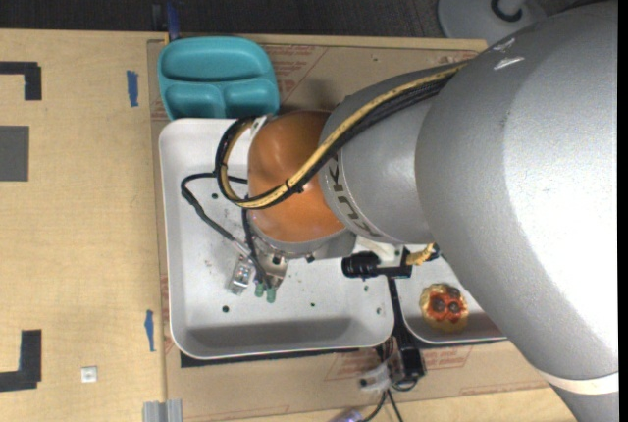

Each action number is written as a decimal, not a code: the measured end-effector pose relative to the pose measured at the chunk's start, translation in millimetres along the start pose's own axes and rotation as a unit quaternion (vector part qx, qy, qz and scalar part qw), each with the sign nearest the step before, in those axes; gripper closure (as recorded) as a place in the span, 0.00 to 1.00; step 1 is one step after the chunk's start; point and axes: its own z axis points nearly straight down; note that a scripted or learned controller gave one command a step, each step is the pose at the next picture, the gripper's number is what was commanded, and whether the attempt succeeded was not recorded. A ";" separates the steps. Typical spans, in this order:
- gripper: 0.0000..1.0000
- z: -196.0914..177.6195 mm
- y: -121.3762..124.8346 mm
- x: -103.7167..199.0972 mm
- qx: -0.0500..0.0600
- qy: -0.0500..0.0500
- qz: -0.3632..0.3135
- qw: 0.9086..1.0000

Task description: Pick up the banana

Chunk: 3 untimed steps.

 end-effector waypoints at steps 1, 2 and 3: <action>1.00 -63.3 4.3 22.1 0.002 0.001 0.205 0.979; 1.00 -73.3 5.0 21.5 0.001 0.000 0.205 0.979; 1.00 0.9 -8.6 28.9 0.001 0.002 0.149 0.989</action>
